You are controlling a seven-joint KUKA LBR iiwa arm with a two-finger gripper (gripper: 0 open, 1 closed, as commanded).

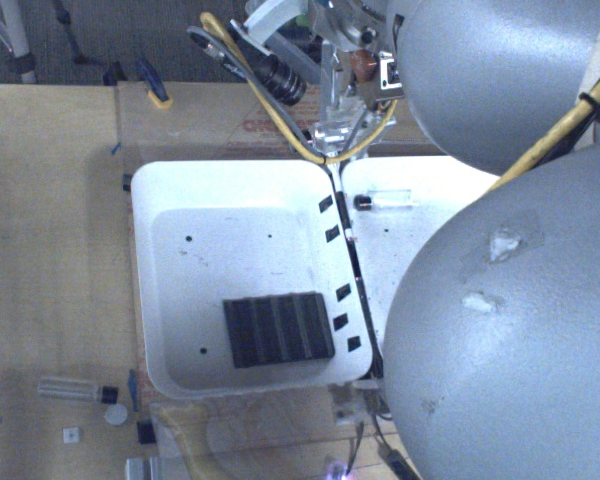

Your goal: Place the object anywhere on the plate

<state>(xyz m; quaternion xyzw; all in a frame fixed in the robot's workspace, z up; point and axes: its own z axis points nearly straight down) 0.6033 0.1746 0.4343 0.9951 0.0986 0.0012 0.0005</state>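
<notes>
A: Closest to the lens is the arm [500, 348], a big rounded grey shell covering the lower right and most of the right bin [420, 183].

B: And a second grey bulge of it sits in the upper right?

A: Yes, with a yellow cable [270, 98] looping out from below the wrist. The tool [332, 138] hangs at the far side, over the spot where the two bins meet at their back rims.

B: Is the tool released or clenched?

A: I cannot tell. From this slant it is a narrow metal shape among brackets and hoses.

B: Where is the plate?

A: The dark ribbed slab [278, 329] lies flat on the floor of the left bin [180, 193], towards the near right corner. It looks like the plate, and its top is bare.

B: And the object?

A: A small clear tube with a dark cap [382, 201] lies on its side in the right bin, near the back rim and just beside the divide. It is well apart from the slab and lower in the picture than the tool.

B: Anything along the divide?

A: A row of small black tabs [340, 293] runs down it.

B: And outside the bins?

A: On the tabletop [50, 248], near the left bin's front corner, lies another capped tube [72, 389] with a few small bits beside it. A blue clip [156, 86] lies at the back.
</notes>
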